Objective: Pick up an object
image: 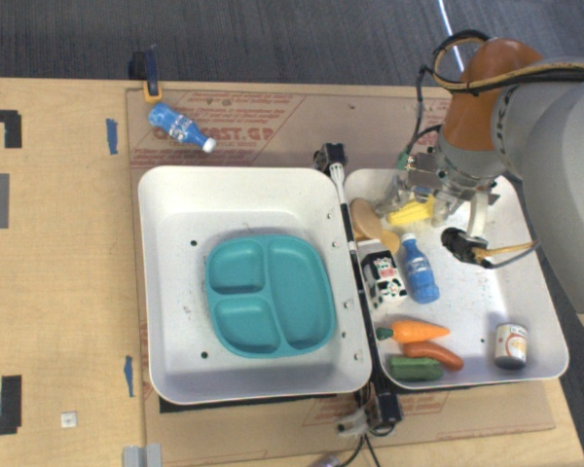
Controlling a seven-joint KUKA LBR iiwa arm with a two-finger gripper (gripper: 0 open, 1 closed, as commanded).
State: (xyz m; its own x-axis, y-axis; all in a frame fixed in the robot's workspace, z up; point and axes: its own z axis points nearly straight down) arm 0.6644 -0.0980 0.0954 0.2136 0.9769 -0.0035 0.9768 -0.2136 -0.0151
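From the overhead camera, my claw (420, 195) is down in the back left corner of the right bin (540, 290), with my orange-banded wrist (487, 90) above it. I cannot tell whether I am clenched or released: the ends are lost among the things under them. A yellow object (410, 214) lies right at my claw, touching or nearly so; whether it sits between my ends I cannot make out. Just to its left is a tan wooden piece (367, 221), partly behind the bin wall. A blue bottle with a white cap (419, 272) lies just below the yellow object, near me but apart. A small black and white box (384, 274) rests beside the bottle, its print too small to read. Farther toward the front lie an orange carrot (420, 332), a red-orange piece (433, 354) and a green piece (416, 367), close together. A small can (511, 343) stands in the front right corner, label illegible.

The left bin (165, 261) holds a teal divided plate (270, 295) with three compartments. Behind it on the cardboard (243, 125) lies another small blue bottle (180, 127), next to red printing that I cannot read whole. My own arm covers the right bin's back right part.
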